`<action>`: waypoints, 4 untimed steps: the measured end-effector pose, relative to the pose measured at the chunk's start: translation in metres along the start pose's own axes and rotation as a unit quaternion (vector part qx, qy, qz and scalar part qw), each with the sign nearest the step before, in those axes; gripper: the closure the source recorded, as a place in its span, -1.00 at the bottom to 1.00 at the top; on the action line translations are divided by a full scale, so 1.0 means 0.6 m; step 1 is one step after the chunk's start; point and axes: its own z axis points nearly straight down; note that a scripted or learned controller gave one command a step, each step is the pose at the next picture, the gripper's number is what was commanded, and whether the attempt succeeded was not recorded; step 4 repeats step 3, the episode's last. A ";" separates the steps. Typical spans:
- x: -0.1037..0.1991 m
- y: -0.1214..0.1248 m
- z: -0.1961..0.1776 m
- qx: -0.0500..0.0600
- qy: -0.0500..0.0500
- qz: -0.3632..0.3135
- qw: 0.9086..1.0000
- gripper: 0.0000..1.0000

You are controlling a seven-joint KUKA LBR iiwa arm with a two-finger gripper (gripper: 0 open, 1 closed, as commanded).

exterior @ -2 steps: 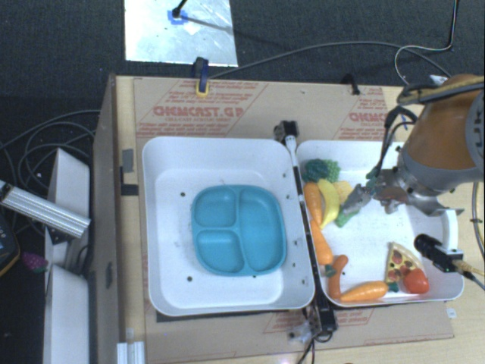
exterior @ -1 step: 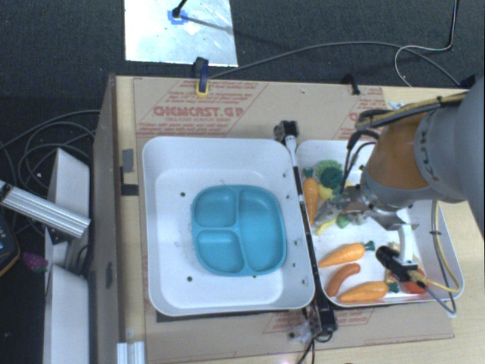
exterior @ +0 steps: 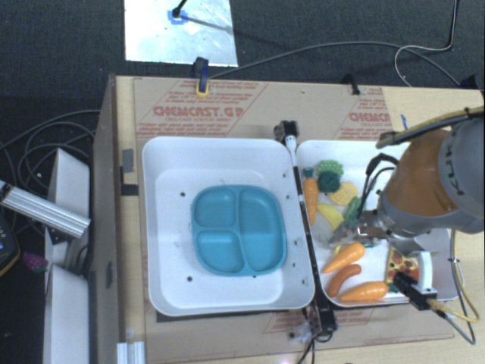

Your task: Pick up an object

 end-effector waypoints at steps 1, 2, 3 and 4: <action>-0.006 0.115 -0.001 -0.002 0.000 -0.001 1.000 -1.00; -0.008 0.118 -0.023 -0.005 -0.001 -0.002 1.000 1.00; 0.136 0.181 -0.169 -0.002 0.001 -0.002 1.000 1.00; 0.136 0.181 -0.169 -0.002 0.001 -0.002 1.000 1.00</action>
